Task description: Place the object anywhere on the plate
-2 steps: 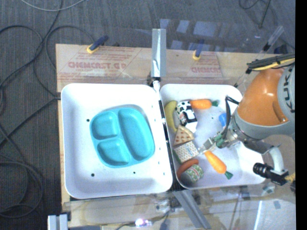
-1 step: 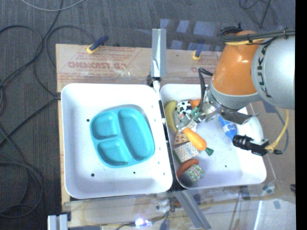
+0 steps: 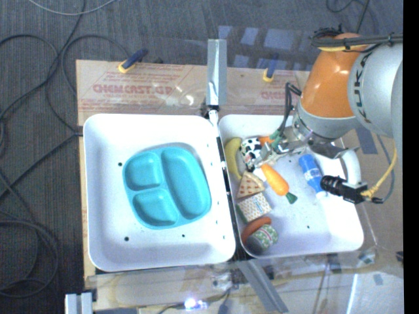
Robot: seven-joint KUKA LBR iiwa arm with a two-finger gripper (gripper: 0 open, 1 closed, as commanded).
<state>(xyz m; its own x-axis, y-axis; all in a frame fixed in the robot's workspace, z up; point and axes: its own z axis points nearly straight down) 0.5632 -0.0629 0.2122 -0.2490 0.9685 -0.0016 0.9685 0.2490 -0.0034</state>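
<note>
Plate (image 3: 169,186) sits bare in the left bin (image 3: 98,195), well left of the gripper (image 3: 273,146). Gripper hangs in the right bin (image 3: 340,231) over the toys; carrot (image 3: 276,180) lies just below it. Its grasp cannot be determined. Pickup and transfer remain.

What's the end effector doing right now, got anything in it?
End effector: down in the right bin among the toy food beside the carrot; whether it grips anything cannot be told.
</note>
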